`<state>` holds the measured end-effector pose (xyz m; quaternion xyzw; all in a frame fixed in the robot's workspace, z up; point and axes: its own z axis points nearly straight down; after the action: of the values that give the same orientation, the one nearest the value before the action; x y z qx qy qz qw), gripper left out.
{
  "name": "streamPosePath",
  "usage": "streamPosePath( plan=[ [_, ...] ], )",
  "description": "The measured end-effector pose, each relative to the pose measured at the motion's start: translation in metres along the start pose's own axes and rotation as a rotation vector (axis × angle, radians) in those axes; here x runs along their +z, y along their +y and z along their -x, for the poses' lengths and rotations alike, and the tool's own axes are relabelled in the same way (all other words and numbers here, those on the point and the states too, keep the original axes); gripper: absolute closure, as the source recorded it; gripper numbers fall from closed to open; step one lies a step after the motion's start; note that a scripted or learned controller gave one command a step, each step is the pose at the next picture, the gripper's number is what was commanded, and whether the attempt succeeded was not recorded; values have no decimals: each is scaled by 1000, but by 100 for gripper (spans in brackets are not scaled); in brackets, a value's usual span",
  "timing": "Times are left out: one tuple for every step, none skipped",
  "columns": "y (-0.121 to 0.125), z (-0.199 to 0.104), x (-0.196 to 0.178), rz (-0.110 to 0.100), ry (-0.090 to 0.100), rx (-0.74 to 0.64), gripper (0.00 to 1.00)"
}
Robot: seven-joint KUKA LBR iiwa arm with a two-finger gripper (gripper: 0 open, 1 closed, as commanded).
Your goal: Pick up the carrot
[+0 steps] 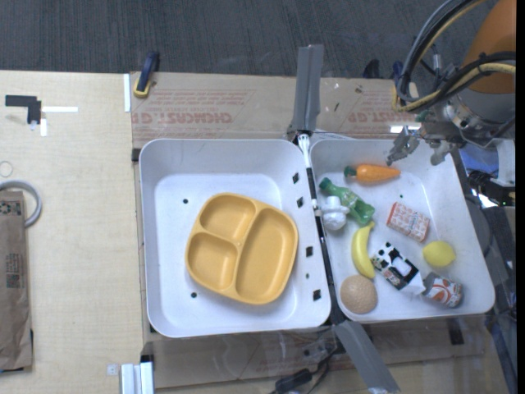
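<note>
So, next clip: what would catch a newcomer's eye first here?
Probably the yellow three-compartment plastic plate, lying alone in the left white bin. Next, the crowd of toy food in the right white bin, with the orange carrot near its far edge. The grey arm's two-finger gripper hangs just right of the carrot, not holding it.

Two white bins sit side by side: the left bin (156, 220) holds one yellow divided plate (242, 247), well away from the gripper (404, 148). The right bin (472, 236), beneath the gripper, holds one carrot (373, 172), one banana (362, 252), one lemon (439, 254), one green bottle (348, 203), one pink box (408, 221), one tan ball (358, 294), one black-and-white toy (395, 267) and one small can (444, 290).
</note>
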<state>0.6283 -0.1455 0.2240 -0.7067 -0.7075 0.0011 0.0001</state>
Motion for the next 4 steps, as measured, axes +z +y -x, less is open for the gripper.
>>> streamPosePath(
  plan=[
    [16, 32, 74, 0, -1, -139, 0],
    [28, 32, 66, 5, -3, -483, 0],
    [18, 67, 63, 6, -3, -792, 0],
    [-23, 49, 87, 5, -2, -1121, 0]
  ],
)
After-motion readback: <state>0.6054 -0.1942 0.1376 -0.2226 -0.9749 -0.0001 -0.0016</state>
